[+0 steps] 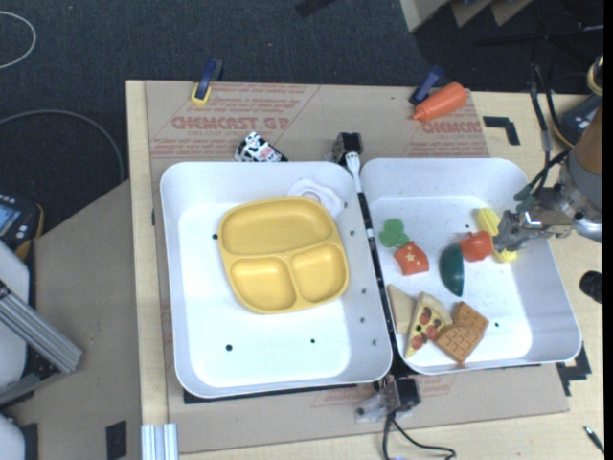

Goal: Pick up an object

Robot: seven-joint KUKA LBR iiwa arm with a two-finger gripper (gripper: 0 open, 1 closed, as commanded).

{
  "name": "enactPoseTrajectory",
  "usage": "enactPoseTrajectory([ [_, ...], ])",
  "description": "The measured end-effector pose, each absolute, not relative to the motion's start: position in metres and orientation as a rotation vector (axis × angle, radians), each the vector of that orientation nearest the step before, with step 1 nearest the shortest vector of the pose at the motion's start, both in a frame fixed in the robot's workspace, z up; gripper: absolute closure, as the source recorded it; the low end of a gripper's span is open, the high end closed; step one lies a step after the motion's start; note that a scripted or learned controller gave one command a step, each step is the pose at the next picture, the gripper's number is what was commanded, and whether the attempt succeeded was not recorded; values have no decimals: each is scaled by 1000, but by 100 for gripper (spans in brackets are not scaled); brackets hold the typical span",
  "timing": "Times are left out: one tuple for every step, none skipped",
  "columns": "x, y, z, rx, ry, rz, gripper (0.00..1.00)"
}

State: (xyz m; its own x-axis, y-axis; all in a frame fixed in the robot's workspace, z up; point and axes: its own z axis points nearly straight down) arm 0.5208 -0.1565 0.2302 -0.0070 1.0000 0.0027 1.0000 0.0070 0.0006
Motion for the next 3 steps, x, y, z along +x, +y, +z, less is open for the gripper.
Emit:
enactPoseTrajectory([
  [527, -96, 237, -2212, -2229, -4, 100],
  [531, -41, 221, -2211, -2224, 1, 100],
  [539, 13, 234, -2214, -2230, -6, 100],
])
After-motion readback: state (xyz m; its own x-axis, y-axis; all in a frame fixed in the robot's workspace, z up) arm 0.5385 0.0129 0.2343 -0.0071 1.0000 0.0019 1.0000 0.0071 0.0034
